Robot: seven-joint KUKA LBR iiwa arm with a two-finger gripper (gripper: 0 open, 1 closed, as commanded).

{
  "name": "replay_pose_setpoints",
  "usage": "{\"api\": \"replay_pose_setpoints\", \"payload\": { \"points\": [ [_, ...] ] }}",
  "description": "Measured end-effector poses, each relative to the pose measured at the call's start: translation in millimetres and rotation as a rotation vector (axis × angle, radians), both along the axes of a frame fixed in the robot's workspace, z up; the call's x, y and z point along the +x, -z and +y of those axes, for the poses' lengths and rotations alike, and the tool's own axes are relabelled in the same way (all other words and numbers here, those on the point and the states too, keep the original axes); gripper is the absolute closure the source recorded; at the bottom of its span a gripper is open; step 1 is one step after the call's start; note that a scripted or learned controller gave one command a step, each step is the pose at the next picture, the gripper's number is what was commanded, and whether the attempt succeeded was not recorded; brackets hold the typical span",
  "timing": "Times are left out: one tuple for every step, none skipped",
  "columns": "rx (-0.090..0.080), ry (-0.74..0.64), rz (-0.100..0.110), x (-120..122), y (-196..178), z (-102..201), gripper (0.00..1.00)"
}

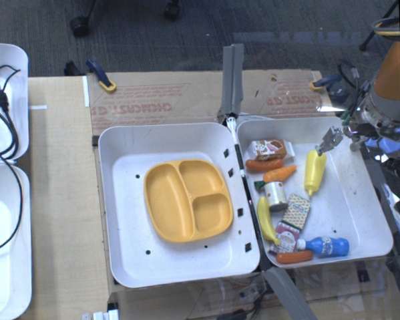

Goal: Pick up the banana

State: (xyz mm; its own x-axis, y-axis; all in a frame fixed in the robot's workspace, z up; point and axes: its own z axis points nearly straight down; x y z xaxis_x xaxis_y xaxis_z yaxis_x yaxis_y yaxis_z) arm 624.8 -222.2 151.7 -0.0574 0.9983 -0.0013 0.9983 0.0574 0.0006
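Bins: two white ones side by side, left bin [122, 213] and right bin [363, 214].
Left bin: just one yellow divided plate [187, 199], three compartments.
Right bin: one banana [264, 219] along its left wall, lower centre of frame, plus two hot dogs, a carrot, a can, a mustard bottle [313, 171], a blue bottle and a couple of snack packs.
Gripper [331, 140]: upper right, just above the mustard bottle, nothing in it; can't tell how far open.

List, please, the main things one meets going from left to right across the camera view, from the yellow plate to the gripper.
Yellow divided plate → banana → silver can → yellow mustard bottle → gripper.
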Motion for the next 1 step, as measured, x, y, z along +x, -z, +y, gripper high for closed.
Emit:
{"api": "replay_pose_setpoints", "payload": {
  "points": [
    [0.012,-0.045,0.003,-21.8,60.9,8.8,0.0]
  ]
}}
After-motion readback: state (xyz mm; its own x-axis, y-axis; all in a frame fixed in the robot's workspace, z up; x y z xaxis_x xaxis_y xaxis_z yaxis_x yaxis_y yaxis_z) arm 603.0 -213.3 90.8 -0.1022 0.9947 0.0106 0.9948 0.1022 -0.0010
